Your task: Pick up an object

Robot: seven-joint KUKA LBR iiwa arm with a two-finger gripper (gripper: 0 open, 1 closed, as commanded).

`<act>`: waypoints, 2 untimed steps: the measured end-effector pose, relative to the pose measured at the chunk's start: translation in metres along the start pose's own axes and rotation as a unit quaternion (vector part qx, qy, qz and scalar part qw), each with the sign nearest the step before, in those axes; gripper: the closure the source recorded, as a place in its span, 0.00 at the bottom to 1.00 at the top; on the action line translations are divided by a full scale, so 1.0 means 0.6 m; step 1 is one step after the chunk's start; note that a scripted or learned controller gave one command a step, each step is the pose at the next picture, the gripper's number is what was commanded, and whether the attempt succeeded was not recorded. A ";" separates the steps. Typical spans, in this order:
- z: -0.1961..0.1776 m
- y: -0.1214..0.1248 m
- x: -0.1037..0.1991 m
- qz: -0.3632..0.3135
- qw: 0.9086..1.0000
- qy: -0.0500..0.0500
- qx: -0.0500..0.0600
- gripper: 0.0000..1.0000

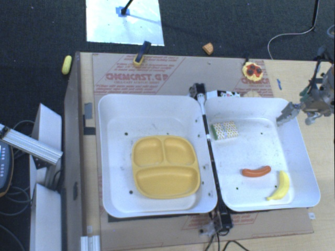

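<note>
Sausage [256, 171] looks light, slick and rollable; I'd pinch it mid-length across its width. Can't tell how the gripper [308, 111] jaws stand.

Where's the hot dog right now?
The hot dog lies in the right bin, toward its near side, just up-left of the banana and below the sponge.

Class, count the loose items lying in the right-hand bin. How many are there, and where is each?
3. A speckled block lies near the bin's upper left corner, a sausage in the lower middle, and a banana by the lower right corner.
</note>
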State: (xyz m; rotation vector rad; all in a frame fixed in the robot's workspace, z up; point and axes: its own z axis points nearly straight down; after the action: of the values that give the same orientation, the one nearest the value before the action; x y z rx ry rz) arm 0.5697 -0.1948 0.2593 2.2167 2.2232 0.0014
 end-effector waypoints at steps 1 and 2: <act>0.291 0.022 0.034 0.000 1.000 0.000 0.000 0.00; 0.291 0.102 0.160 -0.001 1.000 0.001 -0.001 0.00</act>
State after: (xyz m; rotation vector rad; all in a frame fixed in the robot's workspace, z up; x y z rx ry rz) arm 0.6312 -0.0988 0.0850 2.2151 2.2262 0.0054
